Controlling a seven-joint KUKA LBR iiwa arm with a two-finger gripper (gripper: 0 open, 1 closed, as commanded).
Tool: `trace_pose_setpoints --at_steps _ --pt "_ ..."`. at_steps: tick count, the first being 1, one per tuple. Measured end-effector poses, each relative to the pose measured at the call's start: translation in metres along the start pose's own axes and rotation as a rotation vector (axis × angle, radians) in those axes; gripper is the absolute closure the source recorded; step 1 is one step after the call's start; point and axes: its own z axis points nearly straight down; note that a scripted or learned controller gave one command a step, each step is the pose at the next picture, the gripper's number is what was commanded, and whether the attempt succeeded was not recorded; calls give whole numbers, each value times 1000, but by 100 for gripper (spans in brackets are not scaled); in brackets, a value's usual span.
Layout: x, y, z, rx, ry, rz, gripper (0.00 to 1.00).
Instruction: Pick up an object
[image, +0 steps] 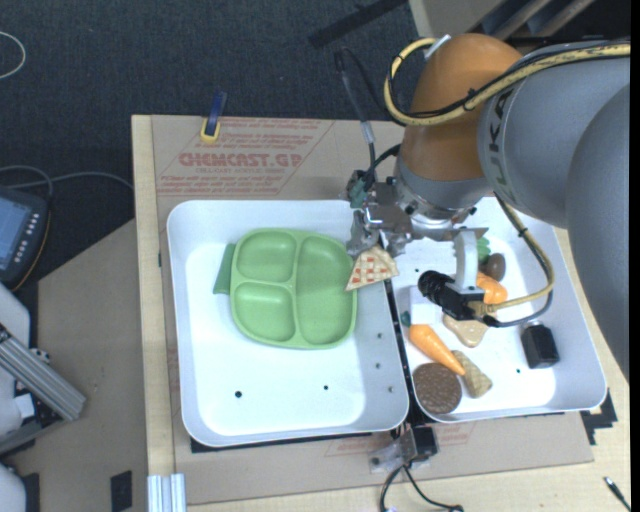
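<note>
One pizza slice (372, 268) hangs under the claw (372, 245), over the gap between the two bins and just beside the green plate (293, 288). We see its upper edge pinched between the fingers. We judge it a light, stiff plastic toy, flat and thin, so a pinch across its faces near the crust suits it best. Smooth plastic may slip or swing, since only one edge is held.
</note>
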Motion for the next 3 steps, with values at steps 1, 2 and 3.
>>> trace_pose_setpoints --at_steps 1,2,3 --pt "24 -9 -2 -1 -1 3 100" --pt "18 0 -13 -6 -2 6 100" --pt "23 -11 -2 0 -3 6 100"
